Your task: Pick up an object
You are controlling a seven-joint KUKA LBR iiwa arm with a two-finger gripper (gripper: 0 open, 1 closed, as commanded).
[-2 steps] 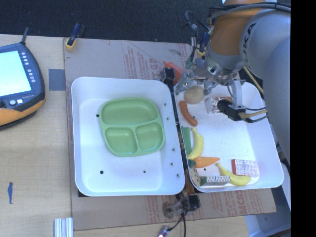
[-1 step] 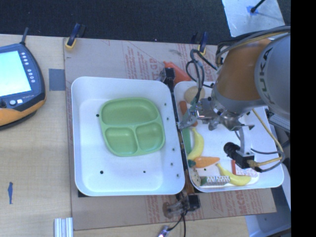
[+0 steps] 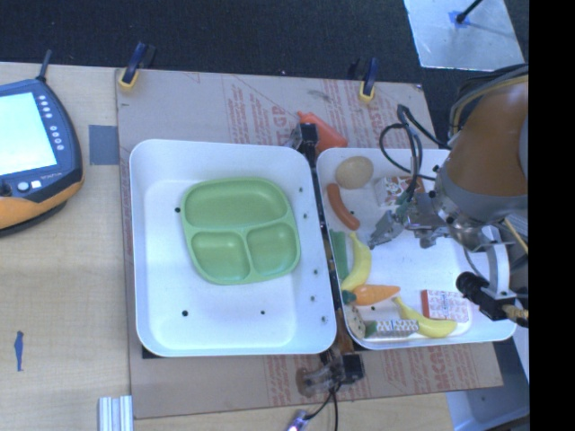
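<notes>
Our gripper (image 3: 388, 230) hangs low over the middle of the right bin (image 3: 485, 334), reached in from the right; we cannot tell how it is set, nor whether it has hold of anything, since its tip is a small grey blur against the white floor.

Nearest us, along the right bin's front edge, lie a yellow banana (image 3: 426, 323), a flat white packet (image 3: 390, 329) and a red-and-white carton (image 3: 446, 305). Just behind them, by the bin's left wall, sit an orange carrot (image 3: 375, 294), a second banana (image 3: 359, 264) and a green piece (image 3: 339, 246). Farther back, a sausage (image 3: 341, 206) lies slantwise, and a beige egg-shaped thing (image 3: 354, 171) fills the far left corner. Any of these would serve as the object to pick.

We judge the sausage or the second banana the closest candidates. To do it well, we should centre over one piece alone, away from the wall, come straight down and close across its narrow width, then lift clear before judging the grasp.

The left bin (image 3: 157, 326) carries a green divided tray (image 3: 241, 230) near its middle. Both bins rest on a cardboard sheet (image 3: 225, 106) clamped at its far edge to a wooden bench (image 3: 63, 294), where a handheld pendant (image 3: 31, 155) lies at the left edge. Beyond is dark floor.
</notes>
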